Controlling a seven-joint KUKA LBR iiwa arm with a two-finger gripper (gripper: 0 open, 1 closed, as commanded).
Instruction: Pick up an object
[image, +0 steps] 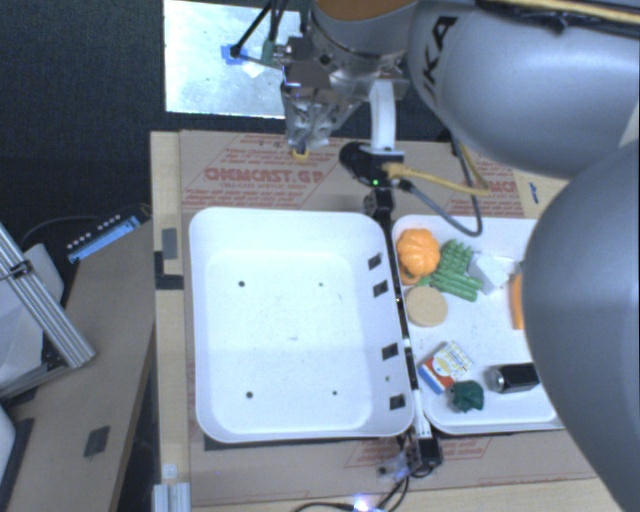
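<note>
Although the grey arm (560, 90) fills the upper right of the camera view, its gripper (303, 135) hangs beyond the far edge of both bins, above the brown cardboard sheet (250, 170) that covers the tabletop (120, 330). Something small and yellowish shows at the gripper's tip; whether it is a held object or part of the tool cannot be told, and neither can whether the gripper is released or clenched. The left bin (290, 320), the larger visible surface, lies bare apart from small dark marks. The right bin (500, 420), partly covered by the arm, holds every candidate object. In descending size these are: a green ribbed toy (455, 270) lying near the far wall; an orange pumpkin-like toy (419, 252) just beside it, close to the divider; a tan round disc (428, 306) in front of the pumpkin; a small printed packet (445, 366) toward the near side; a dark cylindrical item (513, 378) to its right; and a small dark green lump (467, 397) touching the packet's near corner. An orange edge (516, 300) shows at the arm's outline, too hidden to name. The step in hand appears to be the approach, no grasp being evident. The next move calls for travel over the right bin, a descent onto one object standing clear of its neighbours, and closure around it.
</note>
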